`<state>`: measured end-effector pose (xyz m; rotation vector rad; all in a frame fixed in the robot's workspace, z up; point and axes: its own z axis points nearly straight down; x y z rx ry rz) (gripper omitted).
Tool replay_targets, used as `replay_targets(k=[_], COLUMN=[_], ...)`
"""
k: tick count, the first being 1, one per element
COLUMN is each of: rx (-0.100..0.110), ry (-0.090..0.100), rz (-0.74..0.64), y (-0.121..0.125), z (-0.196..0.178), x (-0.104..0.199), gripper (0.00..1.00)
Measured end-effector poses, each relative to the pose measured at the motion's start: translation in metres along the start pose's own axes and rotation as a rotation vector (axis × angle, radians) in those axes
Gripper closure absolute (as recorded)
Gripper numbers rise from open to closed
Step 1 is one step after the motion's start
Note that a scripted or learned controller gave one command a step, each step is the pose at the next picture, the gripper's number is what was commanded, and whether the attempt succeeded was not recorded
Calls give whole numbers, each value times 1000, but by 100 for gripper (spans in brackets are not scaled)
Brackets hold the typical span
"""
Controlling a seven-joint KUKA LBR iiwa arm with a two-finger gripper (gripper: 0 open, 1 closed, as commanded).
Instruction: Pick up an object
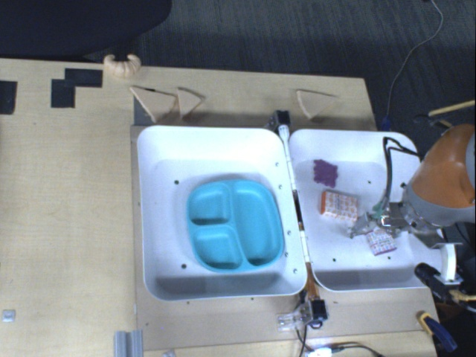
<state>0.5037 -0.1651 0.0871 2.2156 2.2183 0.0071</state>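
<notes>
Two shallow white bins sit side by side on the tabletop (pixel 67 199). One blue divided tray (pixel 235 224) with three compartments lies in the left bin (pixel 160 169). Three small things lie in the right bin (pixel 349 151): one purple piece (pixel 325 172) toward the back, one orange-and-white packet (pixel 339 204) in the middle, one pale patterned packet (pixel 381 242) nearer the front. The gripper (pixel 370 224) hangs low just beside that last packet; whether it is wide or closed, I cannot tell.

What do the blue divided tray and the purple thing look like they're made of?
Blue divided tray: probably moulded plastic, going by its smooth, evenly coloured surface and rounded compartments. Purple thing: matte with ragged edges, perhaps foam or fabric; too small to tell.
</notes>
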Motion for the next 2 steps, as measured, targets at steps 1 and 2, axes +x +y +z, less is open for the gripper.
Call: replay_targets(k=[1, 2], rx=[-6, 4], ry=[-2, 2], rz=[-1, -4], y=[2, -15], z=[-11, -130], x=[0, 75], gripper=[100, 100])
